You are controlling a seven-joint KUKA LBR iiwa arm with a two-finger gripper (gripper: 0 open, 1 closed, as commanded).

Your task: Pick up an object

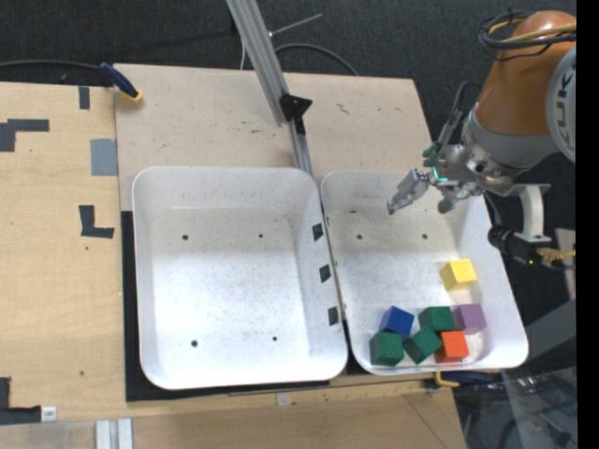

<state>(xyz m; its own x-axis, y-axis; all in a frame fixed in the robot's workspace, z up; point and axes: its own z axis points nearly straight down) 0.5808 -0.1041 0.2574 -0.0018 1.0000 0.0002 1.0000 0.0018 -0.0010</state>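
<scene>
One fixed overhead camera, slanted down over both bins (323, 204)

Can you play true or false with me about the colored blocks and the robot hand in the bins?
1. All the blocks are in the right bin. True.
2. The yellow block sits squeezed among the other blocks. False: it lies apart, farther back than the cluster at the bin's near edge.
3. The gripper is holding the blue block. False: the jaws are open with nothing between them, above the far part of the right bin.
4. The orange block is next to the purple block. True.
5. There are four blue blocks. False: just one blue block; three are green.
</scene>
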